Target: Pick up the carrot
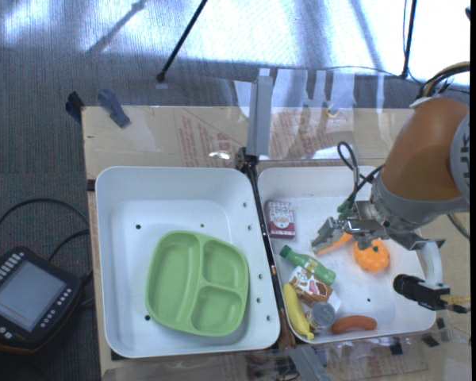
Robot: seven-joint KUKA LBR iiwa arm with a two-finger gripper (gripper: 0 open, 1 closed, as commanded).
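In the right part of the frame, the gripper (pixel 331 235) is in the right bin (pixel 301 182) and appears clenched on the carrot (pixel 334 242). The grasp step seems done; next it needs a steady lift.

An orange fruit (pixel 371 256) lies just below and to the right of the end effector (pixel 331 234). A small red box (pixel 281 218) sits to its left, slightly higher. Below and left of it come a green bottle (pixel 307 264), a snack packet (pixel 310 285), a banana (pixel 296 311) and a tin can (pixel 323 316). A sausage (pixel 352 324) lies straight below. Far to its left, a green divided plate (pixel 198 282) rests in the other white bin (pixel 127 205) (three compartments).
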